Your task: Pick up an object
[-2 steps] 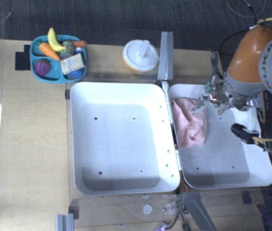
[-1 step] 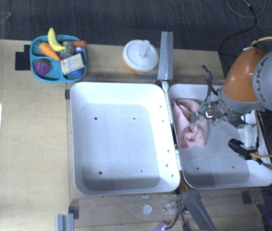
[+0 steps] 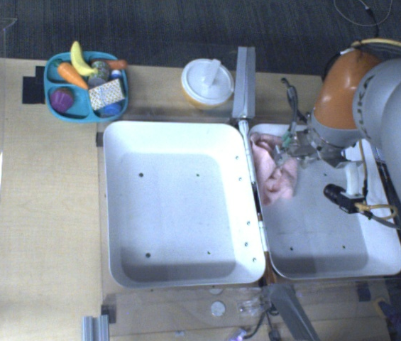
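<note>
The gripper [image 3: 290, 146] is positioned over the upper left part of the right bin [image 3: 342, 251], at the upper edge of a pink cloth [image 3: 275, 172]. The gripper touches or overlaps the cloth at that edge. Whether the gripper is released, clenched, or grasping the cloth cannot be determined from the camera view, because the wrist hardware hides the contact area.

The arm [image 3: 392, 98] enters from the right. Its orange band [image 3: 342, 84] sits directly above the wrist. A black cable part [image 3: 342, 197] hangs below the wrist, over the bin floor.

The pink cloth lies crumpled in the right bin, against the left wall, in the upper left corner. It rests on the bin floor.

The left bin [image 3: 179, 204] stands just beside the right bin; the two share a central divider.

Behind the left bin, on the bench [image 3: 37, 212], a blue tray [image 3: 85, 86] holds toy food: a banana [image 3: 81, 60], a carrot [image 3: 71, 74] and a purple item [image 3: 62, 99]. A yellow cup with a white lid [image 3: 208, 82] stands to the right of the tray, near the bin's back rim.
</note>
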